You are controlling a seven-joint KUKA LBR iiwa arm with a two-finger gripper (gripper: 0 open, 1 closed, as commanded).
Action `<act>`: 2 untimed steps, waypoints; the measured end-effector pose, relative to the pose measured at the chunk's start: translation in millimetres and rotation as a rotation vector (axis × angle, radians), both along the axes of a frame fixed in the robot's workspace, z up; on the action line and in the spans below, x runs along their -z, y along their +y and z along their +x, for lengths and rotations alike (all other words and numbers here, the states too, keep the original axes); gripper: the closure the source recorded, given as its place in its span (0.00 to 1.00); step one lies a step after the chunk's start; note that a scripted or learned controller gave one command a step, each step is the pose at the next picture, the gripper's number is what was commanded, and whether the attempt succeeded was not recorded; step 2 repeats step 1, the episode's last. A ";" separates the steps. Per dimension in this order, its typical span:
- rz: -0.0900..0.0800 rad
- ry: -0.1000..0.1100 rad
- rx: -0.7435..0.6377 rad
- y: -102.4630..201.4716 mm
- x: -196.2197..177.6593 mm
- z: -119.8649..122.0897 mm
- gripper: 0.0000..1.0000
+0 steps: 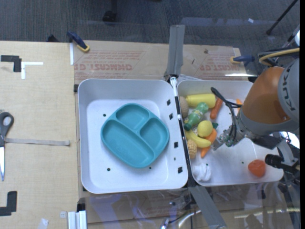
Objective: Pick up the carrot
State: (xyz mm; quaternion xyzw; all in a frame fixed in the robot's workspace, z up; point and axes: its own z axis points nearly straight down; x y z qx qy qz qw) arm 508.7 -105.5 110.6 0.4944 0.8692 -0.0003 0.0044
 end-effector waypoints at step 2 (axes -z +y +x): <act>0.003 0.004 -0.024 61.8 -81.5 15.8 1.00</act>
